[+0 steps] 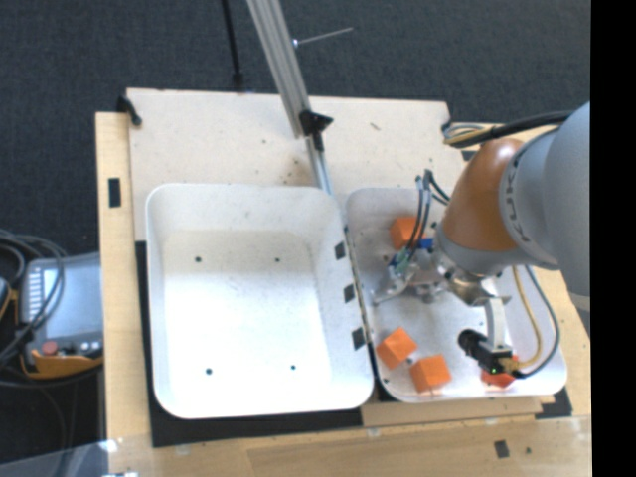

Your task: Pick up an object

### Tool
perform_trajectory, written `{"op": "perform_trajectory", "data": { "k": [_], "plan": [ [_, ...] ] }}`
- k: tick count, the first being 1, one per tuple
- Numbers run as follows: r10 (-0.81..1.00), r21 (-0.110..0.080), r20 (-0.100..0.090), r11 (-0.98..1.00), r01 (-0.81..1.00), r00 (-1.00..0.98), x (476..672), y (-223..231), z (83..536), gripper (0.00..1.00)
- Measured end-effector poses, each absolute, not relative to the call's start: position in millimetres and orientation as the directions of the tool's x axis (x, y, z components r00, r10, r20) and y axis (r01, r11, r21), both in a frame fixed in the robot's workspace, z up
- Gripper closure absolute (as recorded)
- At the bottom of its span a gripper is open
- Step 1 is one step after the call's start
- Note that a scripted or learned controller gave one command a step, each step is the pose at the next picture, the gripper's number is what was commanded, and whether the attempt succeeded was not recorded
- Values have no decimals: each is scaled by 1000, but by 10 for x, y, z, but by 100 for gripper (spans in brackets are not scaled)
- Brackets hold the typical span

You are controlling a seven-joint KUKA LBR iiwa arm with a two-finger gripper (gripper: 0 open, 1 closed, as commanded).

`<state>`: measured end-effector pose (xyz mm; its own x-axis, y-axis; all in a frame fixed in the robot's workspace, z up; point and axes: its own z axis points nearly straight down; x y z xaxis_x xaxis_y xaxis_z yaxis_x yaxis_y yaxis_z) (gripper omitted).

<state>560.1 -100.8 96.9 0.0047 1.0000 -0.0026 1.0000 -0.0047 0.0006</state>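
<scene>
A: Gripper [422, 284] state?
B: Can't tell, wrist hides it. Low in right white shallow bin [537, 376]; small orange foam cubes [397, 347] just beside.
A: Risk?
B: Likely closes beside cubes, empty grasp.

Even, bright overhead light; the white bins [248, 296] glare slightly, shadows are faint, and the whole view is soft and low-resolution.
</scene>
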Motion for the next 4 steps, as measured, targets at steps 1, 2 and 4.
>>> {"op": "perform_trajectory", "data": {
  "k": [1, 2, 4],
  "plan": [
    [1000, 6, -1, -13, 1000, 13, 5615, -1015, 1092, 100],
    [1000, 6, -1, -9, 1000, 9, 5627, -1056, 1528, 100],
    [1000, 8, -1, 5, 1000, -5, 5634, -957, 2571, 100]
  ]
}}
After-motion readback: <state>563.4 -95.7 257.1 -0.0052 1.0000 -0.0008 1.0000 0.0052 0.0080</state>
